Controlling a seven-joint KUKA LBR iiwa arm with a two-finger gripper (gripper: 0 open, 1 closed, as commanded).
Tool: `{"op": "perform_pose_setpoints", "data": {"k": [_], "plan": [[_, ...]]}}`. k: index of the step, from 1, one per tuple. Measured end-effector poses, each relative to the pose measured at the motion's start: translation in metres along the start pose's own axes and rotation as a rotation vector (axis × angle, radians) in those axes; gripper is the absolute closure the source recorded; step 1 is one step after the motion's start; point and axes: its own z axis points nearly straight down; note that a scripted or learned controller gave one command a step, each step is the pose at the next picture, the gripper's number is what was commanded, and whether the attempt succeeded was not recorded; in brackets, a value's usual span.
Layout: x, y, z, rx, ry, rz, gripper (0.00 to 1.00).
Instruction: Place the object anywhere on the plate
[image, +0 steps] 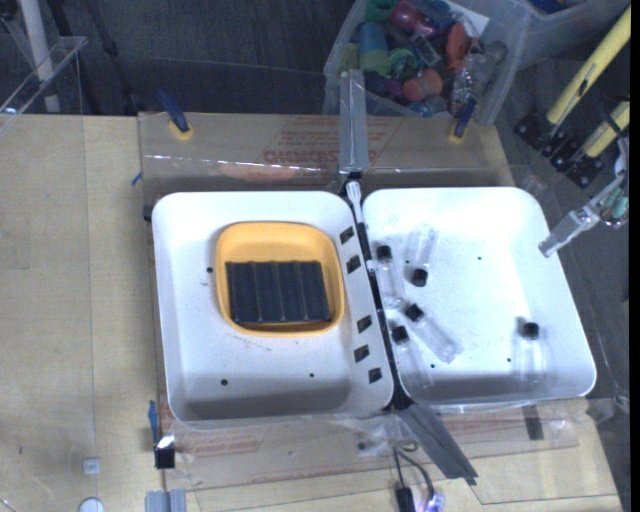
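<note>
A yellow plate (232, 250) lies in the left bin (185, 300), and a black ribbed slab (278, 292) rests on its middle. In the right bin (480, 215) lie several clear plastic vials with black caps. One vial (420, 250) is near the divider at the back, another vial (430, 335) lies on its side at the front middle, and a third vial (529, 345) stands near the front right corner. My gripper (590, 220) hangs at the right edge of the view, above the right bin's far right rim, apart from every vial.
A grey divider strip (360, 290) with black tabs runs between the two bins. A clear tub of colourful toys (420, 50) stands behind the bins. Yellow-handled tools (590, 70) lie at the back right. Bare wooden bench (70, 300) spreads to the left.
</note>
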Motion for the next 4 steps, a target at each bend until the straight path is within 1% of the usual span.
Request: {"op": "perform_pose_setpoints", "data": {"k": [1,2,3,4], "plan": [[-0.005,-0.001,0.021,0.003,0.006,-0.154,0.00],[-0.007,0.002,0.043,0.002,0.006,-0.435,0.00],[-0.005,-0.003,0.047,0.000,0.006,-0.743,0.00],[-0.010,0.008,0.047,-0.003,0.000,-0.982,0.00]]}}
